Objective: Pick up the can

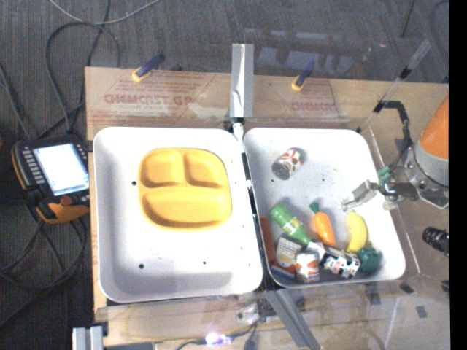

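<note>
The can [288,162] lies on its side in the upper left part of the right bin [343,141], silver with red and white markings, its round end facing the camera. It lies apart from the other items, with bare bin floor around it. My gripper [367,192] reaches in over the right rim of that bin, to the right of the can and lower in the view, just above the banana [356,232]. Nothing is seen held in it.
A pile fills the front of the right bin: green bottle [290,223], carrot [322,226], banana, small cartons [299,257], a black-and-white block [340,264] and a green item [370,258]. The left bin [117,254] holds a yellow divided tray [186,187].
</note>
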`<state>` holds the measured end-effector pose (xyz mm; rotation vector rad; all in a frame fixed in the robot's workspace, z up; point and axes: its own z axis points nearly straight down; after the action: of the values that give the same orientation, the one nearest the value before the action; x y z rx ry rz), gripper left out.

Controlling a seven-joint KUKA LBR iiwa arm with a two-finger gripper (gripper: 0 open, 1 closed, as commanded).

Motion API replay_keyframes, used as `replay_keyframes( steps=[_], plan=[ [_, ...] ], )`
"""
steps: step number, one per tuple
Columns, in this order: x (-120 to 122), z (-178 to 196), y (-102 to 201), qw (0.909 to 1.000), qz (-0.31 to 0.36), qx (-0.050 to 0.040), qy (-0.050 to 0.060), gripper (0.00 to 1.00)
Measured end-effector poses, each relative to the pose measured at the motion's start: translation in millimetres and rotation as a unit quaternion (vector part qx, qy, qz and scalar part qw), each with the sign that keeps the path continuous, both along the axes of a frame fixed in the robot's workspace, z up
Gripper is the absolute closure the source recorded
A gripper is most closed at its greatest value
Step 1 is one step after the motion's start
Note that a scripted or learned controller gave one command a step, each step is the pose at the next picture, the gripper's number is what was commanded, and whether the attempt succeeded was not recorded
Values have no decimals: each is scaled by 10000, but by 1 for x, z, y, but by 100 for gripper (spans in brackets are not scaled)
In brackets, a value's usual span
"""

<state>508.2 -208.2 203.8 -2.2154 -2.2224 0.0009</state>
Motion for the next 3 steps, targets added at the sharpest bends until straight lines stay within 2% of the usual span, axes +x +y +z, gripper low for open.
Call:
replay_keyframes(
  steps=[1,2,3],
  plan=[
    [64,-12,55,9999,163,-6,-5,0],
    [116,-96,86,9993,362,-21,2,0],
    [163,-112,103,9999,133,-31,-58,0]
  ],
)
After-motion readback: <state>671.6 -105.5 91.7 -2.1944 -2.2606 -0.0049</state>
